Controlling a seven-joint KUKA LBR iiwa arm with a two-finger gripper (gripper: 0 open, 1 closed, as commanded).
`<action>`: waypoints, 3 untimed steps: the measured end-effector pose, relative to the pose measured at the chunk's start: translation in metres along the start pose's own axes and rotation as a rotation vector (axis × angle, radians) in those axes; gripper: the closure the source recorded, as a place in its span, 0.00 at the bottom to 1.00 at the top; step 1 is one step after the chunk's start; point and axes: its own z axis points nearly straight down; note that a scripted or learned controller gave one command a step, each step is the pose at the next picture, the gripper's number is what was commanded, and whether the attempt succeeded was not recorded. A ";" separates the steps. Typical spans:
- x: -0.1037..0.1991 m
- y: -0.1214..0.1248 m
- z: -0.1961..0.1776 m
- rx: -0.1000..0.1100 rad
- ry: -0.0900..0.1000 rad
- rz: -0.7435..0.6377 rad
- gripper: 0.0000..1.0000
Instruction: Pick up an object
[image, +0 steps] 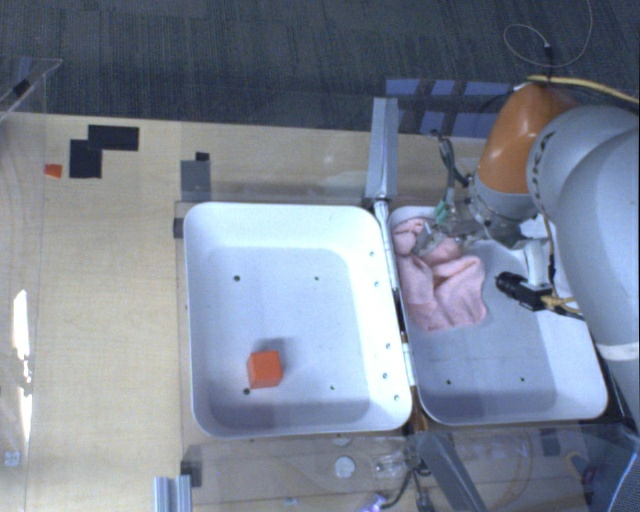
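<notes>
Two shallow white bins are set side by side on a pale wooden bench (100, 330). The left bin (210, 300) has raised rims on all four sides, and most of its floor is left open; a small orange block (265, 369) lies alone toward its near left corner, well apart from every wall. The right bin (500, 390) is far more crowded: its far left part is taken up by a crumpled pink cloth (445, 285), which lies just beside the shared divider between the bins, while the near half of its floor is left bare. A grey metal post (380, 150) rises at the far end of the divider. Black patches (100, 148) and a small orange marker (53, 171) are seen on the bench at the far left. The grey arm (590, 200) with its orange band (515, 135) is brought in from the right over the right bin. The gripper (440, 228) is lowered onto the far edge of the cloth and appears to touch it; how far it is open, and whether any cloth is held, cannot be told.
</notes>
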 end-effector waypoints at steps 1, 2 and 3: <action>0.002 0.003 -0.013 -0.007 -0.002 -0.009 1.00; 0.002 0.003 -0.013 -0.007 -0.002 -0.010 0.00; 0.004 -0.007 -0.001 0.003 0.000 -0.257 0.00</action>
